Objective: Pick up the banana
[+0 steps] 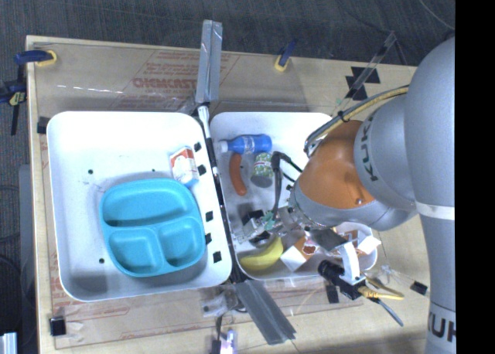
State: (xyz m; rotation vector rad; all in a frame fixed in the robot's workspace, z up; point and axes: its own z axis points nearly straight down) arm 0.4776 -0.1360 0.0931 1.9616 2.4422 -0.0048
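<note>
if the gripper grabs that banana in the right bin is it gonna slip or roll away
The banana is curved, so it probably rocks rather than rolls. Its smooth skin may slip between narrow fingers. It lies near the right bin front wall, beside clutter, so a push would likely jam it.

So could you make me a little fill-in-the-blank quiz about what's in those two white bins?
1. The blue divided tray lies in the ____ bin.
2. The banana lies in the ____ bin, near its front edge.
3. The arm's wrist band is coloured ____.
4. The plastic bottle has a ____ cap.

Missing words: left; right; orange; blue
</note>
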